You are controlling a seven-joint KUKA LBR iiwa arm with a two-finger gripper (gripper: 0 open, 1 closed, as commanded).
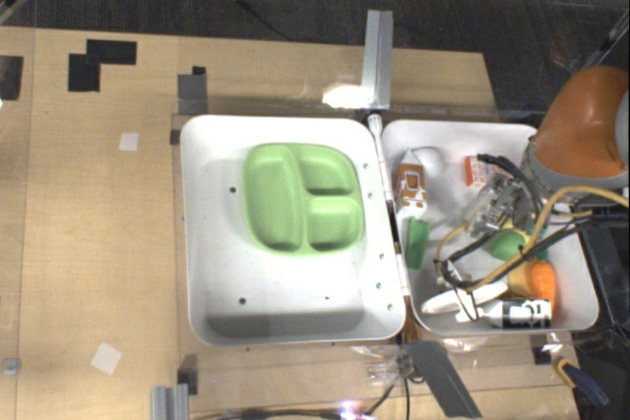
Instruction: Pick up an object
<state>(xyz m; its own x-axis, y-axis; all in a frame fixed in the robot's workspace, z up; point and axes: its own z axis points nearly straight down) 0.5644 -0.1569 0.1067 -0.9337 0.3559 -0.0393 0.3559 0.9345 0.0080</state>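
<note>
Whether the jaws were spread or pressed together I could not tell; from where I stood the gripper (497, 205) was a tangle of metal and cable. It hung low over the middle of the right bin (445, 202), at the end of the grey arm (591, 128), which reached in from the right.

A green round thing (507, 246) lay just under the gripper, with an orange thing (539, 278) close beside it, towards the bin's near right corner. A red-and-white packet (477, 170) sat near the far wall. Along the left wall lay a white bottle with a brown label (410, 184), and a green piece (416, 241) lay just nearer than it. The left bin (202, 211) held a green divided plate (300, 197) about in its middle, on the pale wooden bench (89, 241).
</note>
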